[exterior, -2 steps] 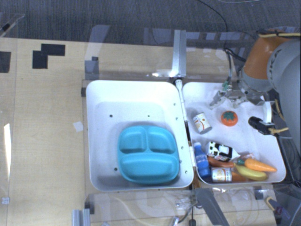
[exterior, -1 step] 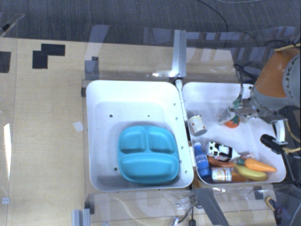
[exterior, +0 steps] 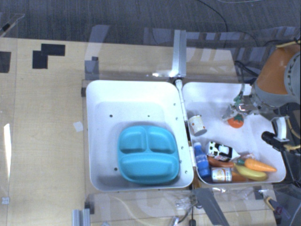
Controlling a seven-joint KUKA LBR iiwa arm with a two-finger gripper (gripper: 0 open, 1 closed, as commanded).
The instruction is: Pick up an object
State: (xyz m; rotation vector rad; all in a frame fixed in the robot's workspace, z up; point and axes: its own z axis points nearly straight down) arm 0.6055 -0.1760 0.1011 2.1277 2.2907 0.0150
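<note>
My gripper (exterior: pixel 238 109) reaches in from the right over the back part of the right bin (exterior: pixel 211 94). A small orange-red toy fruit with a green top (exterior: pixel 236 122) sits right under its tip, touching or nearly touching it. I cannot tell whether the fruit is gripped or resting on the bin floor. The grey arm with its orange band (exterior: pixel 276 74) runs off to the right.
The right bin also holds a small white can (exterior: pixel 197 125), a blue bottle (exterior: pixel 201 160), a black-and-white cow toy (exterior: pixel 220 150), a tin (exterior: pixel 221 174), a banana (exterior: pixel 250 173) and a carrot (exterior: pixel 259 164) along its front. A blue divided plate (exterior: pixel 148 154) lies in the left bin (exterior: pixel 131 95).
</note>
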